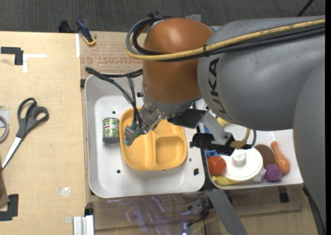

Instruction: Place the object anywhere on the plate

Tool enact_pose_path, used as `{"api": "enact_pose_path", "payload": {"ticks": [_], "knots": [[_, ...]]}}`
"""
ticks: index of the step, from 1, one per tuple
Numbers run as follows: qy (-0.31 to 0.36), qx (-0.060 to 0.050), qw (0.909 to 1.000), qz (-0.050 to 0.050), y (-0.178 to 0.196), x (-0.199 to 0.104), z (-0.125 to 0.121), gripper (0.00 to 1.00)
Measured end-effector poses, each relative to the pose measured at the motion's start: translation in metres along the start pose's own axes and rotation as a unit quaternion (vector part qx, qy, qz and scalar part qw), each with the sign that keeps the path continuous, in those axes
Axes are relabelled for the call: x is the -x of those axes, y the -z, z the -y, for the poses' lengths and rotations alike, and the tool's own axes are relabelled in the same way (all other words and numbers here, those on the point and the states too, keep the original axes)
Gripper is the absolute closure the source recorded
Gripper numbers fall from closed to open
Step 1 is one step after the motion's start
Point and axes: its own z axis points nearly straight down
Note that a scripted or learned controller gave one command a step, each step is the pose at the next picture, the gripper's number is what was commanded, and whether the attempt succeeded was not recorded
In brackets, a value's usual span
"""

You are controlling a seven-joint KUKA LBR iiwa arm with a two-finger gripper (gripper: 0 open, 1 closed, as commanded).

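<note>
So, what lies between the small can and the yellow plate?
Bare white bin floor; in the camera view, the can lies just left of the plate.

Small green-labelled metal can (110, 129) lying left of gripper (130, 135), yellow divided plastic plate (160, 151) beneath and right of gripper, both in the left shallow white bin (103, 177).

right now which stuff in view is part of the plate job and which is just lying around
Part of the job:
- yellow plate in the left bin
- small can beside the plate
- gripper over the plate's left edge

Just lying about:
- scissors on the bench
- toy foods in the right bin
- blue clamp
</note>
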Motion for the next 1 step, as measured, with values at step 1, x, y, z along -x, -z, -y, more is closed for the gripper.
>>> {"api": "enact_pose_path", "payload": {"ticks": [1], "knots": [[0.000, 0.000, 1.0000, 0.000, 0.0004, 0.0004, -0.0001, 0.00]]}}
